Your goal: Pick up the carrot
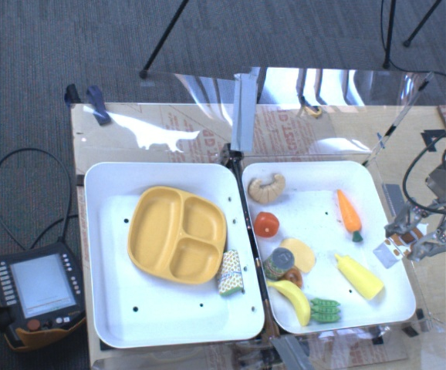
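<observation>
1. Gripper point(417, 237) hovers beyond the right bin's point(377, 182) right rim, carrying nothing.
2. Carrot point(349, 213) lies far-right in that bin, apart from its neighbours.
3. Mustard bottle point(359, 276) sits nearer; a slanted descent risks clipping the rim or rolling the carrot.

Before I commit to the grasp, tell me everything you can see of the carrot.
The carrot is a small orange toy, plastic-looking, with a dark green stub at its lower end. It lies flat on the floor of the right bin, near the right wall, tapered tip pointing up-left. Nothing touches it; the yellow bottle sits below it.
</observation>
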You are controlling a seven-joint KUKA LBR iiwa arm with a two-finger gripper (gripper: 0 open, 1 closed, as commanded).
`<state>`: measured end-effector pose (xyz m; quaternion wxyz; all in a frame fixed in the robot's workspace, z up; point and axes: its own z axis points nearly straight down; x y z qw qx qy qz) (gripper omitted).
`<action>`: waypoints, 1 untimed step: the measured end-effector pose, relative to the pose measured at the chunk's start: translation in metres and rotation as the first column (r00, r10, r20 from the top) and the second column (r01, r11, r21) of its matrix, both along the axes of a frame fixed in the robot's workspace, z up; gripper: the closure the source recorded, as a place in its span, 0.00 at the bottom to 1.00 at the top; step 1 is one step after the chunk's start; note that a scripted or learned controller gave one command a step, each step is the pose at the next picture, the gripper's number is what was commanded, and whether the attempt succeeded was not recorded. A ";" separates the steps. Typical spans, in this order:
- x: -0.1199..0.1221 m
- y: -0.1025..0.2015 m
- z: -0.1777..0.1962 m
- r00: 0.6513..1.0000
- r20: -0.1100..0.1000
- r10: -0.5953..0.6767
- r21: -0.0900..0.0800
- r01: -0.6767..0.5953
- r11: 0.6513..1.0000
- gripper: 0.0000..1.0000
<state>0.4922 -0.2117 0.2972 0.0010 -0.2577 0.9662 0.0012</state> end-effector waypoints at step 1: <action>0.017 0.002 -0.039 0.882 0.000 0.471 0.003 -0.471 0.882 1.00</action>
